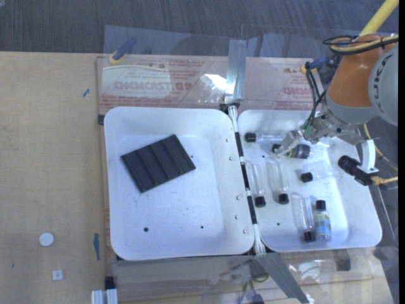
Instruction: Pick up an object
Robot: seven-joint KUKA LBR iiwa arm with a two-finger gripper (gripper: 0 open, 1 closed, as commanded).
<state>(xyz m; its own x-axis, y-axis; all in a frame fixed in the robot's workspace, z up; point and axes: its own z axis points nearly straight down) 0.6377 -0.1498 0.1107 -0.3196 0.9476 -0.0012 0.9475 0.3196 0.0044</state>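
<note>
You see the gripper low over the far part of the right bin, among clear vials; whether it is parted or has hold of anything you cannot tell. Several clear vials with black caps lie across that bin: two side by side near its left wall, and another pair at its near side, one with a yellowish label. In the left bin a dark ribbed slab lies at a slant.
</note>
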